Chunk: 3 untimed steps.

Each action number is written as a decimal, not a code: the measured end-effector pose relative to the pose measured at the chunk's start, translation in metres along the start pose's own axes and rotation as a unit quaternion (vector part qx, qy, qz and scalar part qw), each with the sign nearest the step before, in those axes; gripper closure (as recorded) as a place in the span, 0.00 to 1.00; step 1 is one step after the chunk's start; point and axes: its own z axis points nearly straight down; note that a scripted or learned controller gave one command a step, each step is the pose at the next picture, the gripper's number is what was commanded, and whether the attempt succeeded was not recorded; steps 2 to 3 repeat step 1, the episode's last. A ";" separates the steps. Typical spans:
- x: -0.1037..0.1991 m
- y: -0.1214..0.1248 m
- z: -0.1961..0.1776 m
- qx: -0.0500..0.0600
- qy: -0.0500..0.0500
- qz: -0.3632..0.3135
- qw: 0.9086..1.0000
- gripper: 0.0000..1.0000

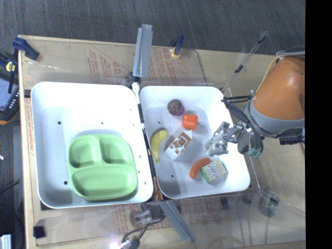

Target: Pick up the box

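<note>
One small box (179,143), white with brown print, lies just right of the banana (157,142), and I judge it light, stiff cardboard to take across its short sides, while my gripper (220,140) hangs farther right, grasping nothing, fingers apart.

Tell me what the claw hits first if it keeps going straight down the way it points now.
Probably the bare floor of the right bin, just above the multicoloured box and the orange sausage. The claw hangs beside them, but from this slanted view depth is uncertain; it might clip the box.
</note>
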 end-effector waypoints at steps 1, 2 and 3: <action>0.009 -0.009 -0.045 0.001 -0.003 -0.187 0.982 1.00; 0.009 -0.009 -0.045 0.001 -0.003 -0.187 0.982 1.00; 0.009 -0.009 -0.045 0.001 -0.003 -0.187 0.982 1.00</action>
